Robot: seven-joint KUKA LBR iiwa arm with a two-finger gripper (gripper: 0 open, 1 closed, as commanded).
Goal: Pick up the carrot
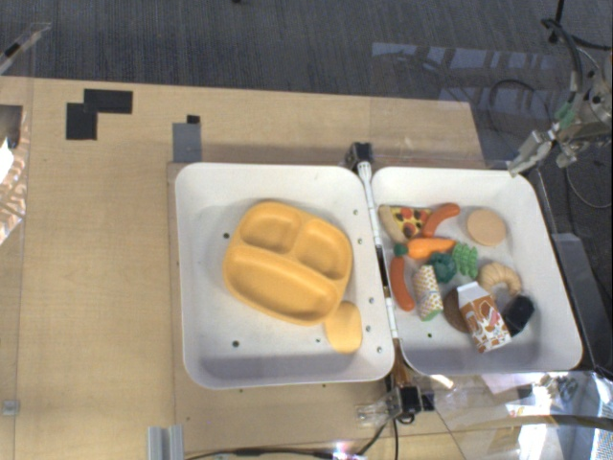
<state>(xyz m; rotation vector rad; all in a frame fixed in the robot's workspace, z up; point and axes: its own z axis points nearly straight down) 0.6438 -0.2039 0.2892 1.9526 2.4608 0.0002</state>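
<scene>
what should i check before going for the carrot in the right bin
1. Carrot located: ok, it lies in the right bin, left of centre.
2. Carrot uncovered from above: ok, nothing lies on top of it.
3. Room around the carrot: not ok, the pizza slice, a sausage and the green piece crowd it closely.
4. Look-alikes: not ok, that sausage and another sausage are similar in colour and shape.
5. Left bin with the yellow tray: ok, not in the way.
</scene>
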